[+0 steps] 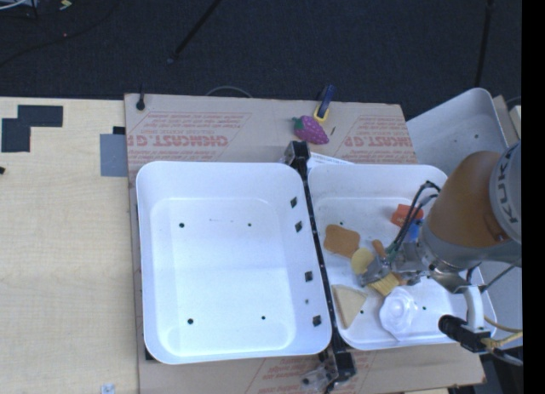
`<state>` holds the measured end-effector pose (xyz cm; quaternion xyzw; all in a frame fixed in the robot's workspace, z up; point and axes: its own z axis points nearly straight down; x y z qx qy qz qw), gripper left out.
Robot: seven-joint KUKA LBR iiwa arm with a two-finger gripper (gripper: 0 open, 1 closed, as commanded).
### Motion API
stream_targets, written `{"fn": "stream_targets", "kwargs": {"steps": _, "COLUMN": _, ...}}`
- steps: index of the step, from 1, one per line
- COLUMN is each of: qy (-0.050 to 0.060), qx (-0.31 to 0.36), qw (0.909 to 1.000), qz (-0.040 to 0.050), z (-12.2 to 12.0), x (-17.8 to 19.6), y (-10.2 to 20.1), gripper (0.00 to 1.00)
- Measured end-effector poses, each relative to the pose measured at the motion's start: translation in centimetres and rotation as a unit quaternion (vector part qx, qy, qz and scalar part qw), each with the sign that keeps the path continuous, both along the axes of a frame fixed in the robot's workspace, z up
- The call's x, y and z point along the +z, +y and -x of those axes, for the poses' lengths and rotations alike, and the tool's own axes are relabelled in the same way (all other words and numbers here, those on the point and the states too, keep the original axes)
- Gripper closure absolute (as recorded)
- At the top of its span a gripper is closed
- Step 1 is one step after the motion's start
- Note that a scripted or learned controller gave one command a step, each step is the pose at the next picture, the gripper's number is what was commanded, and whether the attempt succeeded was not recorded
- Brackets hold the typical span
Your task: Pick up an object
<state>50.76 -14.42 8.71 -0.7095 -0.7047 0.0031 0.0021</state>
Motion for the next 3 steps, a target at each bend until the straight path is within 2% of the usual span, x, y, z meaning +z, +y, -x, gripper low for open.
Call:
{"fn": "stream_targets", "kwargs": {"steps": 1, "qy": -0.002, "qx": -0.001, "qw": 1.0000, "qz": -0.0018, "z": -0.3, "x": 1.1, "y": 0.3, "gripper": 1.00}}
{"fn": "stream_targets", "kwargs": {"steps": 2, "qy": -0.007, "qx": 0.007, "qw": 1.0000, "qz": -0.0017, "z": -2.4, "x": 9.0, "y": 6.2, "gripper": 1.00}}
{"fn": "stream_targets", "kwargs": {"steps": 3, "qy": -0.005, "qx": 0.006, "qw": 1.0000, "qz": -0.0019, "z": -7.4, "x": 10.1, "y": 11.8, "gripper": 1.00}}
